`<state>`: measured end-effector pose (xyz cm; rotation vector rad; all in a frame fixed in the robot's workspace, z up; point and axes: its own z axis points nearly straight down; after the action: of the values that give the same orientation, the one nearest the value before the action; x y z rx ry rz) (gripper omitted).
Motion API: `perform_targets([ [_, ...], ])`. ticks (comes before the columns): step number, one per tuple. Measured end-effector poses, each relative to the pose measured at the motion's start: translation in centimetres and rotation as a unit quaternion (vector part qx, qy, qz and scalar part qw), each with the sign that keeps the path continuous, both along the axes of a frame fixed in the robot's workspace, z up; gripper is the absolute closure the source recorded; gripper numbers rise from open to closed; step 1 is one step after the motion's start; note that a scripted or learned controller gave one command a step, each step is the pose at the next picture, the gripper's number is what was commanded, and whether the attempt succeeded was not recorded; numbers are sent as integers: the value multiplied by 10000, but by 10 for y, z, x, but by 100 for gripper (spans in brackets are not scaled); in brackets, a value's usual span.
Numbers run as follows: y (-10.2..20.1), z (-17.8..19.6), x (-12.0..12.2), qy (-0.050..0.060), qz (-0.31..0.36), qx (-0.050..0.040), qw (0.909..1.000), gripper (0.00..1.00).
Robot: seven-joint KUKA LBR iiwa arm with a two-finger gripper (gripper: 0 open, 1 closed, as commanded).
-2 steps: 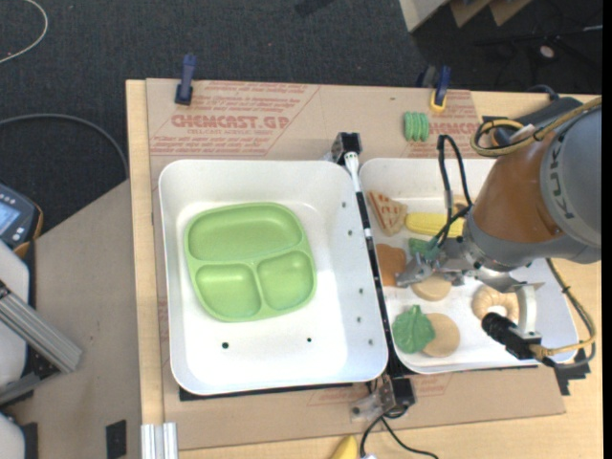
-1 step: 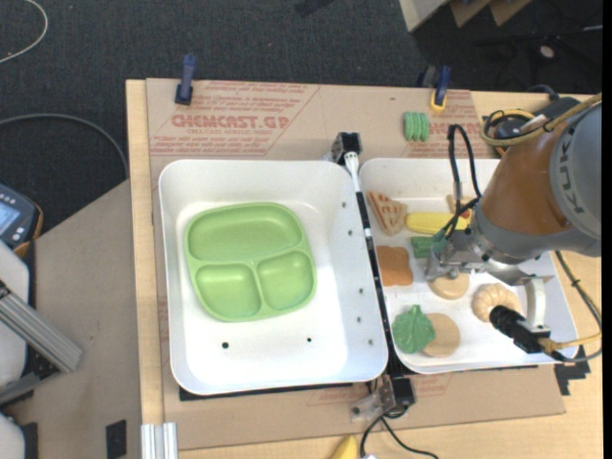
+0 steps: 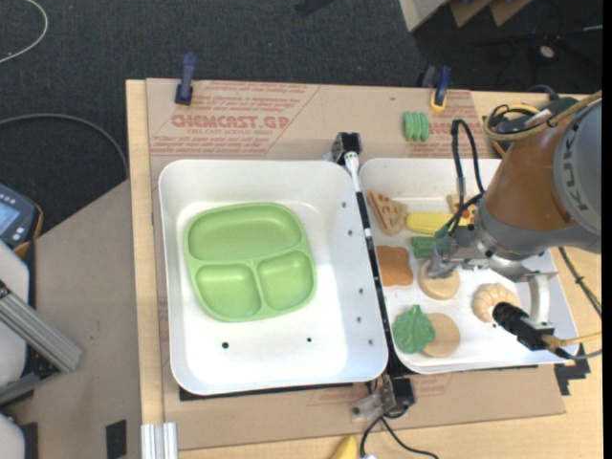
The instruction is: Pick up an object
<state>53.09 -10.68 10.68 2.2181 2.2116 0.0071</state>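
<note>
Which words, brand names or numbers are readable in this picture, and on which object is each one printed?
"CHEMCAST GP": large red print on the brown paper-faced sheet under the two bins.
Smaller red lines above and below it: too small and blurred to read.
"KU": dark letters on the grey arm casing at the right edge, cut off by the frame.

Toy foods lie scattered in the right bin: a pizza slice [image 3: 386, 210], corn cob [image 3: 427, 223], toast [image 3: 394, 265], green leaf [image 3: 413, 328], croissant [image 3: 495, 300].
</note>
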Motion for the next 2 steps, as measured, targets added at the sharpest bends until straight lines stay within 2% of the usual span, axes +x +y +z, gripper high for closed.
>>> perform_targets([
  [1, 96, 82, -13, 9, 70, 40, 10000, 100],
  [2, 164, 125, -45, 32, 59, 31, 10000, 100],
])
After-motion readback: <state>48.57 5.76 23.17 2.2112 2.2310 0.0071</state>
